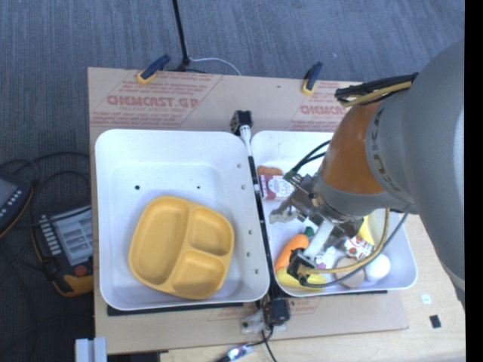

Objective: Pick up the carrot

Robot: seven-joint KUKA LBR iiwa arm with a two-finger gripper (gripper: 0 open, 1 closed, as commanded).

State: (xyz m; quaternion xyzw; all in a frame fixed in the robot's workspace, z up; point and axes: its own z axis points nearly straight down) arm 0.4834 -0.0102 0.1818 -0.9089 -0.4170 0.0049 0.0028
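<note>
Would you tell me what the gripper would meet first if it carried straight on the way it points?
Likely the carrot in the right bin, just beyond the gripper; depth is unclear, so not certain.

Yellow divided tray (181, 246) in left bin (151, 157), toward 6 o'clock; white egg (377, 267) at 5 o'clock corner of right bin (287, 148)
</note>
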